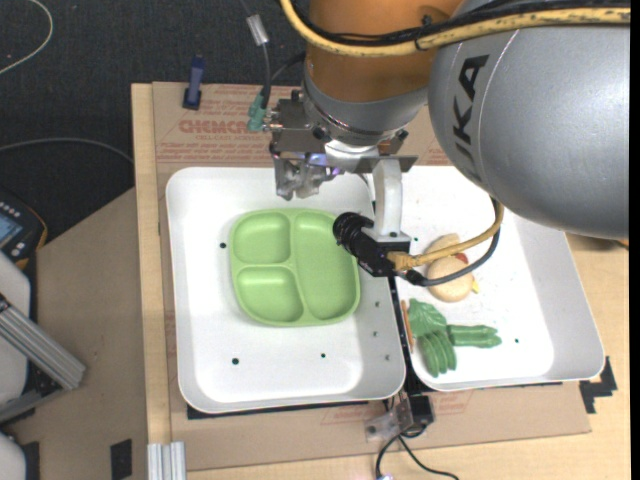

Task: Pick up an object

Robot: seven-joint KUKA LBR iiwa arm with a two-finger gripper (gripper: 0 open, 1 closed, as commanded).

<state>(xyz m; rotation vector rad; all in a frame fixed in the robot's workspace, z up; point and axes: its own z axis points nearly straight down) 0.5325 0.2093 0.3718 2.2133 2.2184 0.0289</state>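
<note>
A: Arm (540,98) was seen as a bulky grey casing, black lettering printed on it, glossy orange band (385,18) above the wrist.

B: Yellow-and-black cables were noted along it; metal gripper (300,183) hardware below, black fitting attached.

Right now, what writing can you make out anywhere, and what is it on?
"KA", large dark letters, cut off by the orange band, on the grey arm.
"CHEMC...", red print on the brown cardboard under the bins; the rest is hidden by the arm.
Smaller red lines beneath it: too blurred to read.

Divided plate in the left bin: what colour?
Light green, plain; the divided plate shows clearly in the camera view.
</note>
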